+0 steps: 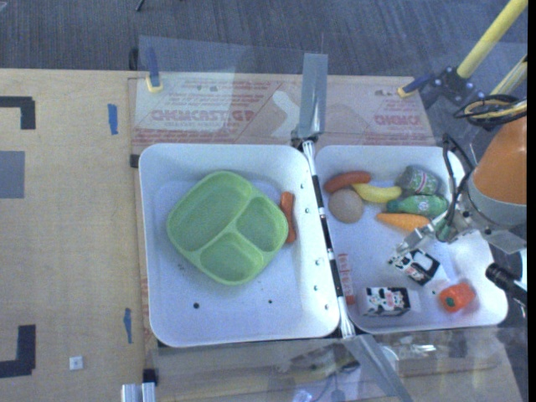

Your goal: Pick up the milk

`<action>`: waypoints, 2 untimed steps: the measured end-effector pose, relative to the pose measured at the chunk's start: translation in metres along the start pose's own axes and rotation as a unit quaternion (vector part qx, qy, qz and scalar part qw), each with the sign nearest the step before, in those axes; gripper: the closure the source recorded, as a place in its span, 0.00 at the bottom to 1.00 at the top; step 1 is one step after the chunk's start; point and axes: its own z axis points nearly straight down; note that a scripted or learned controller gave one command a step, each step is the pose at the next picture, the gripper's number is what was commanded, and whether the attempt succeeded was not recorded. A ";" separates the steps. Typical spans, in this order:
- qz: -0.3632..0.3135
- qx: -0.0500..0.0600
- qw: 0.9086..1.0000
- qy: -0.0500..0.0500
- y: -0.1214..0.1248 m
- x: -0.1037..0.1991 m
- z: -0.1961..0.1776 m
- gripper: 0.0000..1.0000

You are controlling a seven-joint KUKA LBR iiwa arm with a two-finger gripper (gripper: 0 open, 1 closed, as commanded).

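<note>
The milk [387, 301], a cow-patterned carton, lies flat near the front edge of the right bin [362, 249]. A second small black-and-white carton [415, 265] sits just beyond it, with the gripper [425, 238] right above that one, fingers spread and holding nothing. An orange tomato-like toy [456, 297] rests to the milk's right.

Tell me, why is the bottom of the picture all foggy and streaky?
In the camera view, a clear sheet along the bottom catches pale glare, so things under it look hazy. Another clear sheet at the top washes out the cardboard's red print. The bins are evenly lit with soft shadows, and the milk looks slightly blurry.
</note>
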 end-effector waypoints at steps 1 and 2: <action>0.101 -0.016 0.995 -0.013 -0.020 0.023 0.008 0.00; 0.099 -0.021 0.995 -0.009 -0.015 0.025 -0.006 1.00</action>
